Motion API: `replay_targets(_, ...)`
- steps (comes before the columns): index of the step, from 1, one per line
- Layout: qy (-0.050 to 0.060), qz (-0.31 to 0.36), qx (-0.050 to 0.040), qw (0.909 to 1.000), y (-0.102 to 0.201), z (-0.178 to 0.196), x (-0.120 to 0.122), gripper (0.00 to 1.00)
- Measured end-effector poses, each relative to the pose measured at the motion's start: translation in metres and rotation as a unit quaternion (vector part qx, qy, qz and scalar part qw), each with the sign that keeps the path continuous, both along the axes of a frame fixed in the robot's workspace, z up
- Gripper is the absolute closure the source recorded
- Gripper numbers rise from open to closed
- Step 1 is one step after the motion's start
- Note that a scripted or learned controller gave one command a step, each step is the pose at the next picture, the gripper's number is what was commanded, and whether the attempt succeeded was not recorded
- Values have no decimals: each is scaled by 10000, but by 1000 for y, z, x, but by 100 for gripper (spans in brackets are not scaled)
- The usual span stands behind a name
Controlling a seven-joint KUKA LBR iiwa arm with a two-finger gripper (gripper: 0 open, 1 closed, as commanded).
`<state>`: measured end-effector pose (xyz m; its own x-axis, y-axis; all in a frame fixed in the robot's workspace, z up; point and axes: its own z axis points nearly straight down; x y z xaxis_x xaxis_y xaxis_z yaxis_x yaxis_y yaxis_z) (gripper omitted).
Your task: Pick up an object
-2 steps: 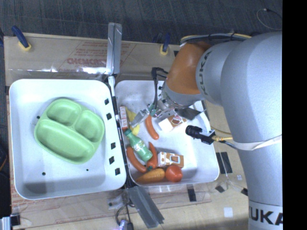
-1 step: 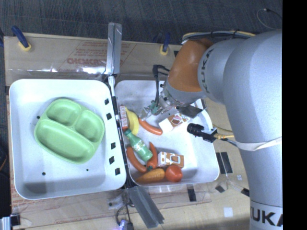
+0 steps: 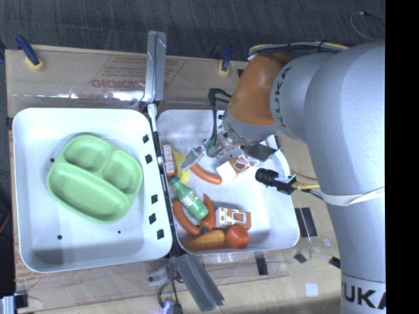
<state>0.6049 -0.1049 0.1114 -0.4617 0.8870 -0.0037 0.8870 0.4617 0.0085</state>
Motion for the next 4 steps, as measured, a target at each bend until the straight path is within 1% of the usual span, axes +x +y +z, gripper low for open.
replay_targets(1, -4, 22, -2, 10000, 0, 11, 1, 100)
replay_targets(2, -3, 24, -2, 10000, 1, 10, 1, 0)
replay_targets(3, 29, 956, -18, 9954, -31, -17, 8, 0)
replay_targets(4, 12, 981, -25, 9952, -31, -6, 10, 100)
